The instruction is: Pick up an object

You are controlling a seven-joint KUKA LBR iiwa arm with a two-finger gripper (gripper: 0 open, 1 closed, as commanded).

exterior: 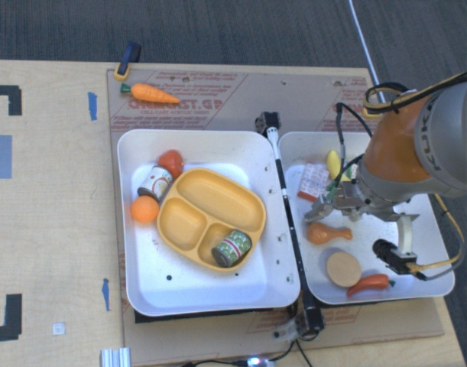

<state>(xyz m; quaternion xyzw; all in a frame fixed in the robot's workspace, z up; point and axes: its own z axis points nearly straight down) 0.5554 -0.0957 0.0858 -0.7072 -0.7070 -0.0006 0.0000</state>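
The arm (416, 147) is the thing closest to my camera, a grey bulk with an orange band, reaching in from the right over the right bin (439, 285). Its gripper (326, 207) hangs low in the left half of that bin; from this angle I cannot tell whether it is open or closed, and I see nothing clearly held in it.

The bench (50, 205) is pale wood, with a sheet of printed cardboard (218, 98) under both bins. The left bin (134, 147) holds a yellow divided plate (214, 197), tilted on a diagonal. A green-labelled can (231, 248) lies on its side in the plate's lower right compartment.

The likeliest thing to pick is the drumstick (329, 234), a glossy orange-brown toy with a fat rounded end on the left and a thin shank pointing right. It lies just below the gripper on the white floor of the right bin; whether they touch I cannot say.

Near it sit a tan disc (343, 268) and, just beside that, a red pepper (368, 284). A red-and-white packet (312, 180) and a yellow piece (334, 161) lie above the gripper.

In the left bin, beside the plate, are a small bottle (155, 182), a red tomato (170, 161) and an orange ball (144, 209). A carrot (153, 93) lies on the cardboard.
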